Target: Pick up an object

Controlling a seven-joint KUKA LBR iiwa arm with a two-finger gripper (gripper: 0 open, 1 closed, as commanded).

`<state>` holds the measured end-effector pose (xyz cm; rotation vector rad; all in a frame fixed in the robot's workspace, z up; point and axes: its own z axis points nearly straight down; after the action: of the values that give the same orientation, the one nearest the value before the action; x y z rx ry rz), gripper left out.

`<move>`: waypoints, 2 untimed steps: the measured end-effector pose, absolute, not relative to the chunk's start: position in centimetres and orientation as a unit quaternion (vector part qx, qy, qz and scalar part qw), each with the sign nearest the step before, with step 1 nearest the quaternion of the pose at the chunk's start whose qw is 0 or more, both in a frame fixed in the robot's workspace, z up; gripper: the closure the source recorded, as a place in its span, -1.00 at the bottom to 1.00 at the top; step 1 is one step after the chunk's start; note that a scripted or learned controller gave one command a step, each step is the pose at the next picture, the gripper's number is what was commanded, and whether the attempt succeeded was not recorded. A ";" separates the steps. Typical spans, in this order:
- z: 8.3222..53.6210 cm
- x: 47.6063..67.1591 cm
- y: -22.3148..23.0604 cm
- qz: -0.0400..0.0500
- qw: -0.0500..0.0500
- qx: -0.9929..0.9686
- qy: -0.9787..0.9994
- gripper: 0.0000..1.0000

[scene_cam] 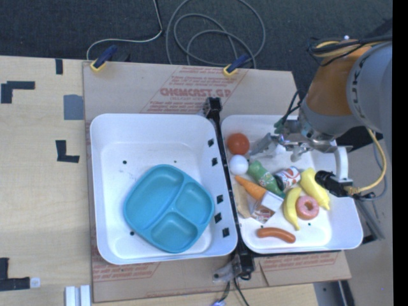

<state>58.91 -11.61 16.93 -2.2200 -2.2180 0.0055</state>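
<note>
While the gripper (288, 146) hangs over the right bin (347, 238), I cannot tell its state; the green bottle (264, 176) lies just below-left of it, among toy food.

Light wooden bench (38, 190) marked with dark tape shapes, topped by a printed cardboard sheet (185, 91) clamped at its far edge by two yellow-and-blue clips (102, 59). On the cardboard, two shallow white bins side by side, touching: left bin (105, 129) and right bin (347, 231). Looped cable (217, 34) on dark floor beyond.
</note>
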 end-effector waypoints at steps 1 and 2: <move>11.4 63.3 -9.3 0.001 0.001 -0.706 -0.708 -1.00; 8.3 66.9 -11.0 0.000 0.000 -0.706 -0.708 -1.00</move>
<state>66.93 -11.03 8.25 -2.2191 -2.2239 -0.0006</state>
